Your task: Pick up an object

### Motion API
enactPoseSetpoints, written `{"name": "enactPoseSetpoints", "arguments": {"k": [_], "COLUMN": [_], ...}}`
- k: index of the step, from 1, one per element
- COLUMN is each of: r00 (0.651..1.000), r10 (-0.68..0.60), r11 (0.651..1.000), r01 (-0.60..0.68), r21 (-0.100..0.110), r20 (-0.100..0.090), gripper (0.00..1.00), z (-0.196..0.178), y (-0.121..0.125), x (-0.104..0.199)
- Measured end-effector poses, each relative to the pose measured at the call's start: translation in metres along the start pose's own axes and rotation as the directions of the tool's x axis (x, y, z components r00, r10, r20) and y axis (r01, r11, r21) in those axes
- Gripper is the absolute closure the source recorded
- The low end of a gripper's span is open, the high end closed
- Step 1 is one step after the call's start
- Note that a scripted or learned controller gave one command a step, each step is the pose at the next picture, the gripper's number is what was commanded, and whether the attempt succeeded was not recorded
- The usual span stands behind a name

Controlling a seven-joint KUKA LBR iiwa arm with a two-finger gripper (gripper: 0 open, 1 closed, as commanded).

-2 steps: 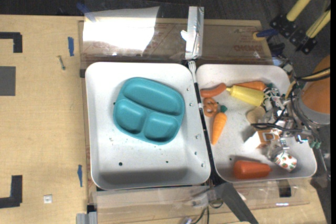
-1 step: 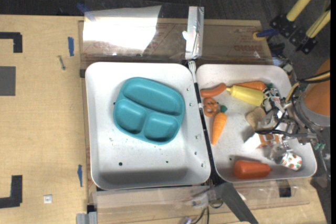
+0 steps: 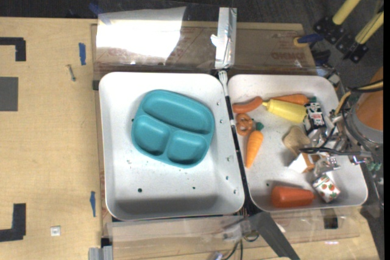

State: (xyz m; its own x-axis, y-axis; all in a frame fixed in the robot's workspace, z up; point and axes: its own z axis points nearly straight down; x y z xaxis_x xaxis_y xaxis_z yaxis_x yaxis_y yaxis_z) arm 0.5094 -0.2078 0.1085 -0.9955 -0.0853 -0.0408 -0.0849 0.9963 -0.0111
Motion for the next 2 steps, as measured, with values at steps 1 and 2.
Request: {"name": "enactPoseSetpoints", "arguments": {"k": [1,2], "r00": [0.987,0.999], "r10": [-0.160,-0.042], "r11": [0.987,0.999], "r01": [0.160,0.042], "r21": [-0.011,-0.014], "r20": [-0.023,-0.033], "gripper": [1.00,1.00], "z": [-0.116,-0.143], "y": [0.019,0.106], "x": [-0.053,-0.029]}}
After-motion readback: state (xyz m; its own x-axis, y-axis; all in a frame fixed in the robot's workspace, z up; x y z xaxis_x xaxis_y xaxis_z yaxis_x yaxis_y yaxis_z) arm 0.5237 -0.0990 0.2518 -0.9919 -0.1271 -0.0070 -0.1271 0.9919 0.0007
